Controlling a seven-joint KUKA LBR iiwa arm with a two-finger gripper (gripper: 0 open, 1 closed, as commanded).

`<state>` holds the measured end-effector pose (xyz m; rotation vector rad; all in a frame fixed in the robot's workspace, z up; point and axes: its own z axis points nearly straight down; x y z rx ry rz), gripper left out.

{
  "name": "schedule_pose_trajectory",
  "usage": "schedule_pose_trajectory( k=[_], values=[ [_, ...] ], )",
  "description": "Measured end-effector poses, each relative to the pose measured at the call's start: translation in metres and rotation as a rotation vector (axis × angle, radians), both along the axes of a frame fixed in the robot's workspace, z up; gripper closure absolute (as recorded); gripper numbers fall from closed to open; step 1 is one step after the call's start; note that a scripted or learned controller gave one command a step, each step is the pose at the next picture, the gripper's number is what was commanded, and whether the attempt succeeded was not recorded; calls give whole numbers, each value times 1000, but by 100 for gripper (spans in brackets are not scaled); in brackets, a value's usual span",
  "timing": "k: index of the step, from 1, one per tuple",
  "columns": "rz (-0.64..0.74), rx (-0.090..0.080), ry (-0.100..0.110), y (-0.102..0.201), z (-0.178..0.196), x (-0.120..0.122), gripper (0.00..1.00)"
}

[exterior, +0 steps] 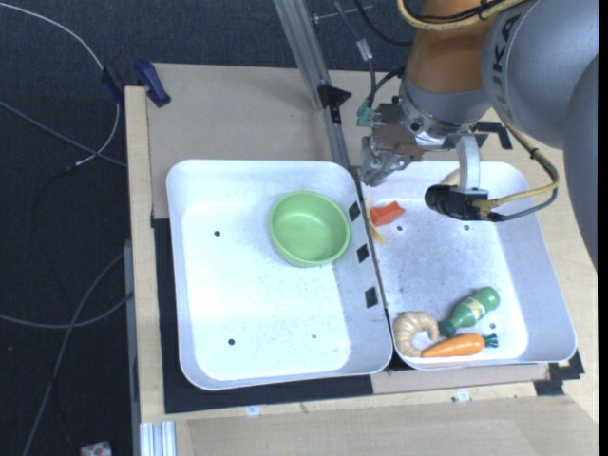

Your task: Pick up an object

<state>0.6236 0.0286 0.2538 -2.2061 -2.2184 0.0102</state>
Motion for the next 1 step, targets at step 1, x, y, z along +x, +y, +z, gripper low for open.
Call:
schedule_pose_trajectory(
  k=[1],
  values=[
    [-1,-2,3,54,-18,1,100]
  ],
)
